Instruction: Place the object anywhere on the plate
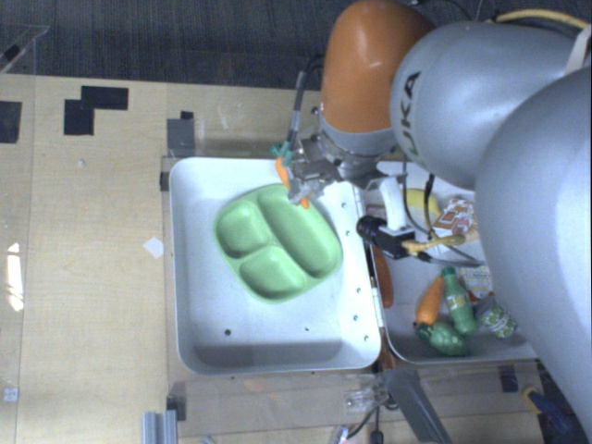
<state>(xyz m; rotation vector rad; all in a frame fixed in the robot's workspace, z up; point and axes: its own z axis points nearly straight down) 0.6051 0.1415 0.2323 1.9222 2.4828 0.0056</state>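
Observation:
A light green plate [277, 242] with three compartments lies in the left white bin [199, 276]. My gripper [298, 185] hangs over the plate's far edge, just below the arm's orange band. A small orange object [282, 169] shows at the gripper's left side, close to its fingers. Whether it is held between them I cannot tell from here.
The right bin [407, 345] holds a knife with a brown handle [381, 276], a carrot [427, 302], a green bottle [457, 299], a green vegetable [442, 339] and a snack packet [455, 218]. The large grey arm covers most of the right side.

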